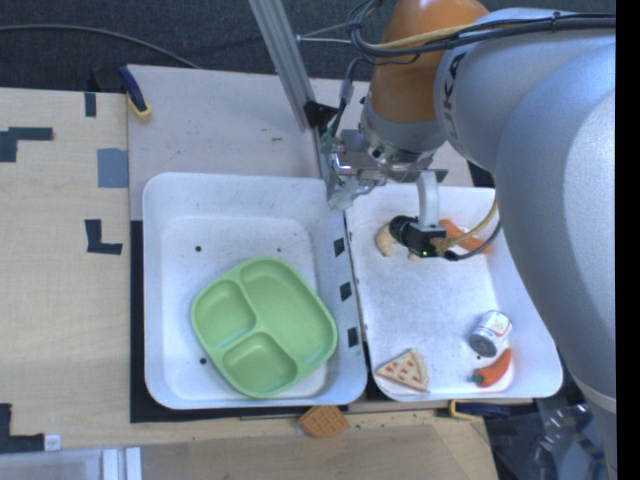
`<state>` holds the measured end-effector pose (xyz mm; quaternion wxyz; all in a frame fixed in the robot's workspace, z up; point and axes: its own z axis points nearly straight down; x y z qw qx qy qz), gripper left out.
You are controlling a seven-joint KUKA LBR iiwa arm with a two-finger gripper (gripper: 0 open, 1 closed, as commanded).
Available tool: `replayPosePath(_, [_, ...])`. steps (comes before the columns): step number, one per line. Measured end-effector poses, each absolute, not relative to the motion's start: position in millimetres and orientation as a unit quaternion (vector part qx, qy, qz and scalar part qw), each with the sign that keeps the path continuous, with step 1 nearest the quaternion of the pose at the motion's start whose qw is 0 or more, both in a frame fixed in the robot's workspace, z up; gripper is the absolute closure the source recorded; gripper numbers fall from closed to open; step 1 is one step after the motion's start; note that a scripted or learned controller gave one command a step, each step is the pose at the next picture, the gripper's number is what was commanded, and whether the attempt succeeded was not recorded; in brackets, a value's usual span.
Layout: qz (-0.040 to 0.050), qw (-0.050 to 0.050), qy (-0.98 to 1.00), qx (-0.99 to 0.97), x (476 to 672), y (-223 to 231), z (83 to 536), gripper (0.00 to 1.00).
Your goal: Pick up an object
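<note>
Five small things lie loose in the shallow white bin (432,303) on the arm's side, so the pick is not yet made. The two-finger gripper (338,190) hangs over the ridge where that bin meets the other white bin (152,268), at their far end. Whether it is open or closed I cannot tell, and nothing is seen in its hold.

Nearest it is a pale curved pastry-like piece (384,239), just beside it toward the arm, with a small orange piece (459,232) a little further on. Well away, toward the near rim, are a silver can (490,332), a red-orange pepper-shaped toy (494,370) and a toy pizza slice (403,371). A green divided plastic plate (263,324) lies in the other bin.

As I judge it, choosing, descending, closing and lifting all remain.
</note>
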<state>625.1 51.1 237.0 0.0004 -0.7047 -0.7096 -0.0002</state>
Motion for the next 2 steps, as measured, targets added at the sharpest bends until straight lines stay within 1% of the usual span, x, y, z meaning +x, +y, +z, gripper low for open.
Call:
replayPosePath(1, [0.0004,0.0,-0.709,-0.705,640.9,91.1,229.1,1.0])
replayPosePath(2, [0.0013,0.0,-0.708,-0.706,640.5,88.9,229.7,0.0])
